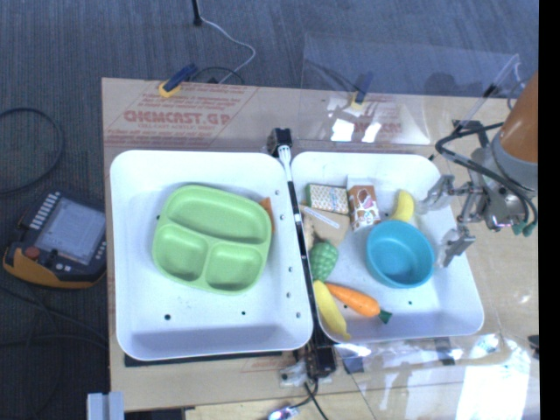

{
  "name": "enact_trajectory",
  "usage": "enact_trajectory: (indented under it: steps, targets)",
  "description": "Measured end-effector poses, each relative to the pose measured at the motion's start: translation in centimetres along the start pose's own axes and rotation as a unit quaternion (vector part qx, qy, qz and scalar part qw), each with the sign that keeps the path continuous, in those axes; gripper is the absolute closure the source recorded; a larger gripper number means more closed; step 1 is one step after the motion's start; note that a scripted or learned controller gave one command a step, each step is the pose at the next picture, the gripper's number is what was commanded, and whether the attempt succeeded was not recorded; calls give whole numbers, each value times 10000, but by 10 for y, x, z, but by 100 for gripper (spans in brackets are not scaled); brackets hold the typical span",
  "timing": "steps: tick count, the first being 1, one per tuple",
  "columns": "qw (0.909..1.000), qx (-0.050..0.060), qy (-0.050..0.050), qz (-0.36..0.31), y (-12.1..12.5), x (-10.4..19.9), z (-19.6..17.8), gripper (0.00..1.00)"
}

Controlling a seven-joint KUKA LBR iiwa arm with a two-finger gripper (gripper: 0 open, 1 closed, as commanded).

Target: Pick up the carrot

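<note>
On the bench outside the bins, at the far left, lies a grey-and-orange teach pendant [57, 241]. The left bin [131, 261] holds a green divided tray [212, 238], with a small orange object [266, 206] peeking out at the tray's far right corner, too hidden to name. Across the divider, the right bin [459, 309] carries a small printed box [327, 198] and a second packet [363, 206] at its far side, a green bumpy fruit [323, 258] by the divider, a yellow corn-like piece [330, 309] along the near left wall, and the carrot [354, 301]. The carrot lies in the near left part of this bin, touching the yellow piece, its long axis running left to right and slightly nearer toward its green tip at the right end. Right of it sits a blue bowl [400, 253] with a banana [402, 206] just beyond its far rim. The gripper [448, 217] hangs over the bin's right edge, fingers spread apart with nothing between them. The carrot therefore lies left of and nearer than the fingers, with the bowl between; a likely approach would carry the gripper over the bowl and turn the fingers to close across the carrot's narrow width.
</note>
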State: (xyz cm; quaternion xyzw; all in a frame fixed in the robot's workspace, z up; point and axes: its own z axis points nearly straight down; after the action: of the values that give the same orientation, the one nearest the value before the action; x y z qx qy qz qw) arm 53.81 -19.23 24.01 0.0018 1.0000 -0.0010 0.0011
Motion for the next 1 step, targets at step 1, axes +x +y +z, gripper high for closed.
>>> enact_trajectory:
  steps: [1]
  targets:
    - [9996, -16, 26, 293, 41, 41, 44, 0]
